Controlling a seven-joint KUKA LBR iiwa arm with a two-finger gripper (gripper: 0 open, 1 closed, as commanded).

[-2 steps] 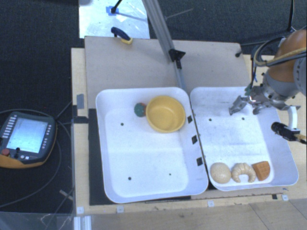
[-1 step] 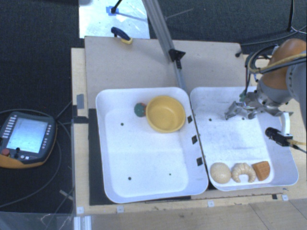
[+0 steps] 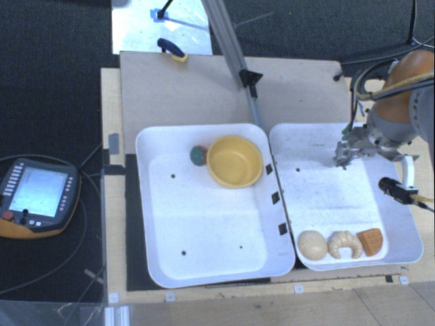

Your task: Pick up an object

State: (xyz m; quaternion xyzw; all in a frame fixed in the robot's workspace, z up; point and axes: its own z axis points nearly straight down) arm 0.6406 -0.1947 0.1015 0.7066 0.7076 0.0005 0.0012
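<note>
You'll find no legible writing on the bins or their contents; the pendant [image 3: 37,197] screen left of the bench is too small to read. Your gripper [image 3: 342,156] hangs over the right bin [image 3: 326,195], and whether it is clenched or released I cannot tell. Below it lie an egg-shaped roll [image 3: 312,244], a croissant [image 3: 345,244] curving downward and a brown wedge [image 3: 370,241] in a row along the near wall, while the yellow bowl [image 3: 234,161] and green ball [image 3: 198,155] sit well left.
</note>
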